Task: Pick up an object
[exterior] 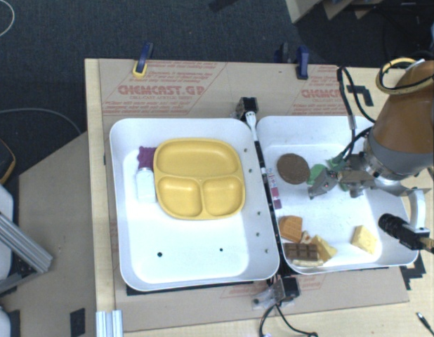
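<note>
Near edge of right bin [343, 262]: cluster of brown and tan blocks [305, 244], orange piece on top; yellow wedge [365, 239] apart to right. Mid-bin: gripper [322, 181] low over floor, green object [319, 172] at its tip; cannot tell whether jaws are open or grip it. Brown round disc [293, 168] just left of gripper. Left bin [133, 258]: yellow divided tray [199, 177]; purple item [145, 156] and white bottle [144, 185] at its left side.

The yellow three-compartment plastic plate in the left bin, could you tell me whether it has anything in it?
Empty. The yellow three-compartment plastic plate shows bare yellow in all three compartments; the purple item and white item lie beside it.
</note>
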